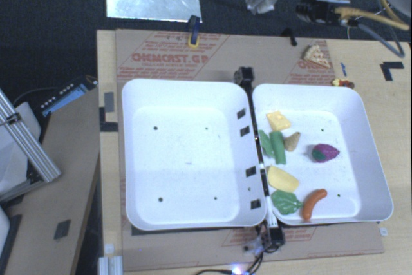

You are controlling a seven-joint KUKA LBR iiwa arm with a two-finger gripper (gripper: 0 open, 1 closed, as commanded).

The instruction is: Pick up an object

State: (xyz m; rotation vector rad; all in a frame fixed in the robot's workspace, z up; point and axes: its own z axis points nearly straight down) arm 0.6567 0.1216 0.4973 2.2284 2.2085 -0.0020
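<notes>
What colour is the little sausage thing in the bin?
The sausage is orange-red, seen in the camera view, near the right bin's front edge.

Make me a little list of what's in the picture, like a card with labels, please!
left bin: no toys seen in it
right bin: holds the toys
toys: yellow wedge, green pod, tan piece, purple piece, yellow piece, green leaf, orange sausage
outside the bins: pizza slice on the bench
gripper: up high, beyond the bins, holding nothing
</notes>
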